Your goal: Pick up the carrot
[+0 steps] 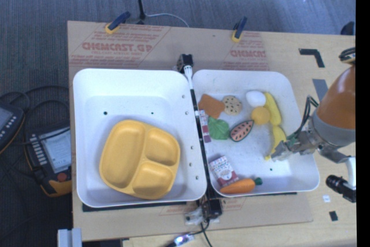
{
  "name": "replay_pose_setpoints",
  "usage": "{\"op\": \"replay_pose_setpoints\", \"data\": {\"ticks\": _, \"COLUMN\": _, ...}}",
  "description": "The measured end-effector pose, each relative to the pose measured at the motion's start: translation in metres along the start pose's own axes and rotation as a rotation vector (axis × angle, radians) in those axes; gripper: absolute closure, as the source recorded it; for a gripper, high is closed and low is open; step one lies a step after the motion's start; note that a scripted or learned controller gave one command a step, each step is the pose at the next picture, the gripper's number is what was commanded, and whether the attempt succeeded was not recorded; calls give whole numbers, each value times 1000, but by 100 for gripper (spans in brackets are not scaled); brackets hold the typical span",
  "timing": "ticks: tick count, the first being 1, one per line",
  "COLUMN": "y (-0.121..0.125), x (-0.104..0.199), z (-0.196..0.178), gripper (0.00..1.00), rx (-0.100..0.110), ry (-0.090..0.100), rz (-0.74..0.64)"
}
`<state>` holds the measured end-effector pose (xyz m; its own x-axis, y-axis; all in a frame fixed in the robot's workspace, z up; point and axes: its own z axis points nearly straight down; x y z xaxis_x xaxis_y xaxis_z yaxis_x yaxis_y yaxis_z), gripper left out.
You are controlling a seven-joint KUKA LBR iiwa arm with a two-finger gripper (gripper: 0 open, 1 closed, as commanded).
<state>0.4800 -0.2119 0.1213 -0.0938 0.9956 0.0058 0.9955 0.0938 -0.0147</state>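
While the carrot (238, 185) is lying along the right bin's (300, 185) front wall (beside a red packet (221, 169)), the gripper (281, 150), grip state unclear, is hovering near the banana (274, 115); approach low, jaws across its width.

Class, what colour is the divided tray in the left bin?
Yellow. The divided tray lies in the left bin, seen plainly in the camera view.

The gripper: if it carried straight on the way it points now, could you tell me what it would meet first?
Probably the banana: the gripper points leftward at its lower end, though depth is hard to judge. The carrot lies off that line, nearer the front wall.
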Motion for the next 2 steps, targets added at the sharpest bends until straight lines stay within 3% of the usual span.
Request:
{"op": "replay_pose_setpoints", "data": {"ticks": 1, "y": 7, "x": -12, "z": 28, "gripper": 100, "rx": -20, "ry": -12, "rz": -472}}
{"op": "replay_pose_setpoints", "data": {"ticks": 2, "y": 21, "x": -16, "z": 28, "gripper": 100, "rx": -12, "ry": -19, "rz": -877}}
